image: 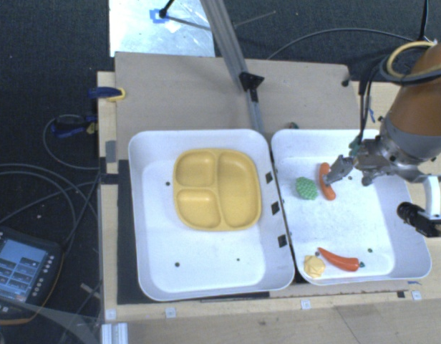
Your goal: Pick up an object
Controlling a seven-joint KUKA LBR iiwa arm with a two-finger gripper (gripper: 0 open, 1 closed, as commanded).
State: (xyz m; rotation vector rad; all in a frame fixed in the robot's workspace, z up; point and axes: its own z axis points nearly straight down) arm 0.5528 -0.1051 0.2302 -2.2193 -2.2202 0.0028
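In the right bin (399, 228), my gripper (353, 173) hangs over the upper middle, open, with nothing visible between its fingers. A small orange-red carrot-like piece (325, 182) lies just left of the left fingertip (339, 170), close to it or touching. Left of that piece sits a green knobbly item (306, 188). Near the bin's front wall lie a longer orange-red sausage-shaped piece (340, 259) and a pale yellow lump (314, 266) side by side.
The left bin (156, 264) holds a yellow three-compartment plate (216, 189). A grey pole (231, 41) slants down to the ridge between the bins. A black fitting (419, 219) on the arm overhangs the right bin's right edge. Cables lie left of the bench.
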